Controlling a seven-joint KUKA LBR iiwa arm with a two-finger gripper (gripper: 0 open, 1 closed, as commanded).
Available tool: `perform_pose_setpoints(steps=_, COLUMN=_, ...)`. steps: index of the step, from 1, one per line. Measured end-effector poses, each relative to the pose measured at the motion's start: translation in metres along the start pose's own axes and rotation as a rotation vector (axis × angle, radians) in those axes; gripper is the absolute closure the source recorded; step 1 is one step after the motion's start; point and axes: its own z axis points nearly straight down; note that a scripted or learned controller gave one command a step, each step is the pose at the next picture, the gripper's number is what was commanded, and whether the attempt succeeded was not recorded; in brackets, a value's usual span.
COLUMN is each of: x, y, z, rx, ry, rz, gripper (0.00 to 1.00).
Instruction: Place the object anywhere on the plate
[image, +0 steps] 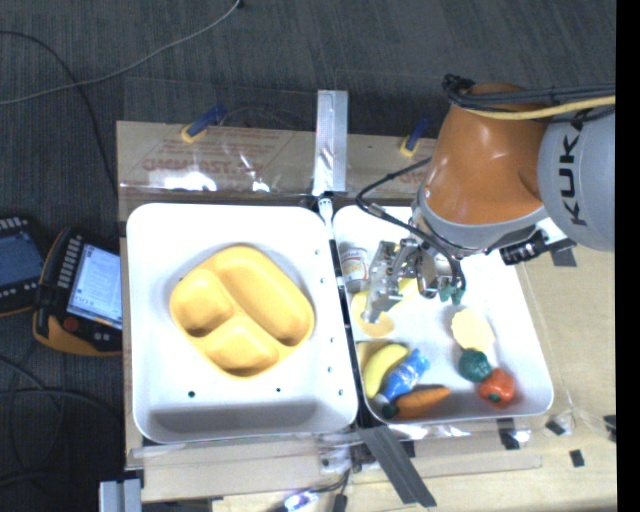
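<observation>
Nearest the camera, along the near wall of the right shallow white bin (535, 385), lies a cluster of toy food: an orange plastic carrot (420, 401) at the very front, a small blue-and-white bottle (402, 375) lying across it, and a yellow banana-shaped piece (377, 365) just to their left, touching the bottle. Further right in that near corner sit a dark green vegetable-like piece (473, 364) and a red-orange pepper-like piece (497, 385), side by side, with a pale yellow rounded piece (470, 328) just beyond them. The left shallow white bin (150, 400) holds a yellow three-compartment plastic plate (241, 308), lying flat near the bin's middle, nothing resting on it. Grey arm with orange band (485, 165) comes in from the right, far side, over the right bin. Its metal two-finger gripper (381, 300) hangs down at the bin's left part, close to the divider between the bins. The fingers point down over a small pale tan disc-like thing (374, 325) on the bin floor; cannot tell if they are spread or closed, or whether anything sits between them. A small clear jar-like thing (352, 264) stands just beyond the gripper, by the far left corner of the right bin. Left of the bench, on dark carpet, lies an orange-edged handheld pendant with a lit screen (85, 290).
</observation>
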Motion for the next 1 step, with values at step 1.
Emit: perform_pose_setpoints(steps=1, x=0.0564, y=0.0226, z=0.0632, rx=0.001, ry=0.006, rz=0.181, gripper=1.00)
